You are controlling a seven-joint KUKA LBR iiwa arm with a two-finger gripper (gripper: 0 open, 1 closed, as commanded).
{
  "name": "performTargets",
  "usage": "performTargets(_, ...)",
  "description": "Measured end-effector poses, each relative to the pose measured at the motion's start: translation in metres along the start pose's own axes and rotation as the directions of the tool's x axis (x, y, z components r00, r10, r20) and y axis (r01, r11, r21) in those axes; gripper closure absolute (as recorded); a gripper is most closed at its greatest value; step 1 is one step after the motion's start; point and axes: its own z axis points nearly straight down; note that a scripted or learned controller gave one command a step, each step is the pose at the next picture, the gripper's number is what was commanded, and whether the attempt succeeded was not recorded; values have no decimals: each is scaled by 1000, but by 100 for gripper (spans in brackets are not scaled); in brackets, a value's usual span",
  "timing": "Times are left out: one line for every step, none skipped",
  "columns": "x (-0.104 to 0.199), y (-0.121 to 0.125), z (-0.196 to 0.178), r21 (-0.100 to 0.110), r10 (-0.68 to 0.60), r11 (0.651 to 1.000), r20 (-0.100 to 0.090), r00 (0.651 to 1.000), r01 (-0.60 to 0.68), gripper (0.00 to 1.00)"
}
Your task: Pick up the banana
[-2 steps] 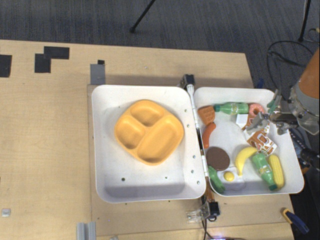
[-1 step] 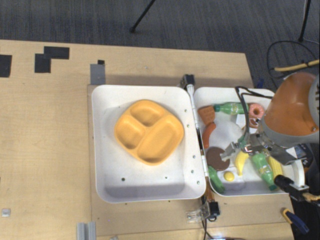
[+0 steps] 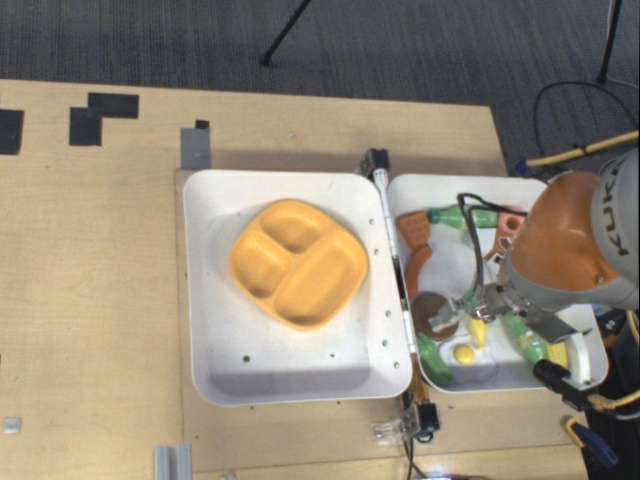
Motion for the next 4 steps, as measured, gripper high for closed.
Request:
performTargets(-5, 15, 9, -7, -514, 858, -1, 858, 514, 0)
performTargets(-10, 48, 11, 8, -146, 989, -10, 989, 146, 0)
performTargets(-9, 51, 0, 0, -149, 989, -8, 989, 149, 100)
performTargets(25, 57, -103, 13, -53, 998, -10, 999, 53, 100)
